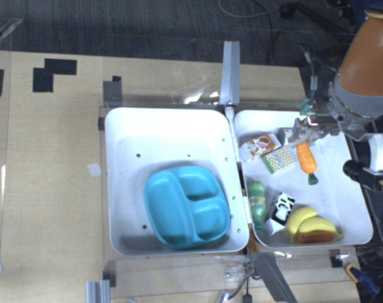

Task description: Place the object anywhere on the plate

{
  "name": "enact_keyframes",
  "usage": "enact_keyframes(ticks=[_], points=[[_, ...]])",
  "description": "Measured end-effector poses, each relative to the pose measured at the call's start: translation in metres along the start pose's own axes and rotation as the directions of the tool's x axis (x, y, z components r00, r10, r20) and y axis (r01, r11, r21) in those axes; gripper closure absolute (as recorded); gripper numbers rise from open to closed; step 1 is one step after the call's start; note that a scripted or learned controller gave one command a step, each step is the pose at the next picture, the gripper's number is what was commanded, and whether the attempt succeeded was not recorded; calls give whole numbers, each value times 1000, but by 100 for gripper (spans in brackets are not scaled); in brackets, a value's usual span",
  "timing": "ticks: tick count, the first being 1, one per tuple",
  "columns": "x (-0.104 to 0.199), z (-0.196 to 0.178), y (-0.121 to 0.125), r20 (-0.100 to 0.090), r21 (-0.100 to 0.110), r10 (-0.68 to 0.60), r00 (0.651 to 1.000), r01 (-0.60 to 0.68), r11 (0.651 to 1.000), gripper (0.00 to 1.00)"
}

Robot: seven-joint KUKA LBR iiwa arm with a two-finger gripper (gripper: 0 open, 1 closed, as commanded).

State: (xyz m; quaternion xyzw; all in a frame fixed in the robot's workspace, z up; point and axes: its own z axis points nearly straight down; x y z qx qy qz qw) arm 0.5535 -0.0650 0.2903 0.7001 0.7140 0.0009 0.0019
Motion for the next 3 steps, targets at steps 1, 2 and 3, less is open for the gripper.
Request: enact_keyframes(ticks=[1,2,3], points=[[79,47,11,-2,1,-9,1000,9,1000,100],[156,88,-31,-2,0,-209,978,209,978,100],[213,116,-52,-3,2,-46,999,46,999,100]])
